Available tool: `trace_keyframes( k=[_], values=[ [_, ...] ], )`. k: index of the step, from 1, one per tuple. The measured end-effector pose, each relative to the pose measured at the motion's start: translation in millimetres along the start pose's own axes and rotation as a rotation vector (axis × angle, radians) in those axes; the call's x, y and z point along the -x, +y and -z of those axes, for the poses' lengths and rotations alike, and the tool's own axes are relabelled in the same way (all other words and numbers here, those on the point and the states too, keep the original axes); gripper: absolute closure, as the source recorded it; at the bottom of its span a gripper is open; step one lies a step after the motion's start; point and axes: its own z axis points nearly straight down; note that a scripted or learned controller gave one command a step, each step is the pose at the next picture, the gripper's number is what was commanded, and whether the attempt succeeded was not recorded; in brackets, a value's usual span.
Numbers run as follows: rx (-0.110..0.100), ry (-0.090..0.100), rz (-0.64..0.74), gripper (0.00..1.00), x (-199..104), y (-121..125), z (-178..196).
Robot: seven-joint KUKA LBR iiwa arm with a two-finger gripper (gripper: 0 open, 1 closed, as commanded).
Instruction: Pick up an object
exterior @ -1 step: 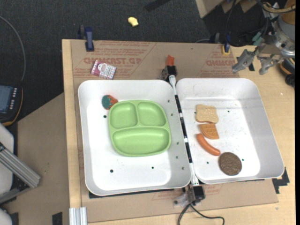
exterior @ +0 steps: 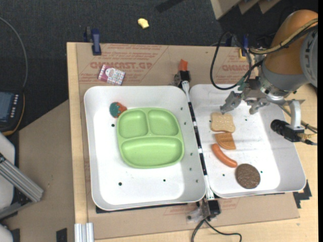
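The right bin (exterior: 272, 150) holds a pale bread slice (exterior: 222, 121), an orange-brown wedge (exterior: 226, 141), a red sausage (exterior: 223, 155) and a round brown patty (exterior: 248, 176), lined up along its left side. My gripper (exterior: 243, 103) hangs over the far part of this bin, just beyond and right of the bread slice. It is open, its two fingers spread with nothing between them. In the left bin (exterior: 101, 150) sits a green divided plate (exterior: 150, 136) with a small red and green object (exterior: 118, 109) at its far left corner.
A pink card (exterior: 111, 74) lies on the bench behind the left bin. A black fitting (exterior: 285, 129) sticks over the right bin's right rim. Cables (exterior: 222, 59) loop behind the right bin. A clamp (exterior: 182, 77) sits where the bins meet.
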Motion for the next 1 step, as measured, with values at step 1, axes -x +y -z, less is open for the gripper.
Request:
trace_keyframes(
  k=[1],
  values=[
    [0.005,-0.003,-0.006,0.0,-3.4,-36.0,-100.1]
  ],
)
